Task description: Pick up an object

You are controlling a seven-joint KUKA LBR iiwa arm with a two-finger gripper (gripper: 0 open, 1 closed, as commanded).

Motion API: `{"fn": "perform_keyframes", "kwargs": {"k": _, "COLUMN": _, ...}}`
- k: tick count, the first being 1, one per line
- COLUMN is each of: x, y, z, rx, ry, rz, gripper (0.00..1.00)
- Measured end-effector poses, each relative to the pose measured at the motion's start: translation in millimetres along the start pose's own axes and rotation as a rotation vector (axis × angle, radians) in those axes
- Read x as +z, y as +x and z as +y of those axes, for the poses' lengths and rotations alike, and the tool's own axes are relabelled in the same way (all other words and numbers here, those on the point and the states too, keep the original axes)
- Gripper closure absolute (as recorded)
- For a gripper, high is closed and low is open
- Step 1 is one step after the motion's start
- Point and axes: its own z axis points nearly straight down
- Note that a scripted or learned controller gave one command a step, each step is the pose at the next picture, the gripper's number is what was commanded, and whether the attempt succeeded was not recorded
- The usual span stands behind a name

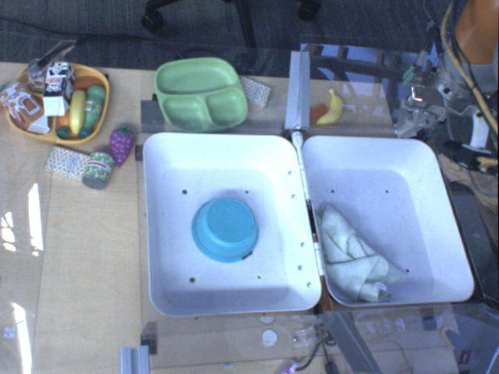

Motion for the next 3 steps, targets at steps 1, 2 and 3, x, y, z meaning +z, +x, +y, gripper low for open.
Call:
{"fn": "perform_keyframes", "kwargs": {"k": 1, "x": 106, "y": -2, "z": 0, "rx": -0.116, "ry": 0.001, "rz": 0.001, "gripper": 1.00}}
{"fn": "perform_keyframes", "kwargs": {"k": 2, "x": 106, "y": -14, "z": 2, "rx": 0.185, "ry": -0.002, "rz": 0.000, "gripper": 1.00}}
{"fn": "perform_keyframes", "kwargs": {"k": 3, "x": -20, "y": 22, "z": -3, "rx": 0.166, "ry": -0.004, "rz": 0.001, "gripper": 1.00}}
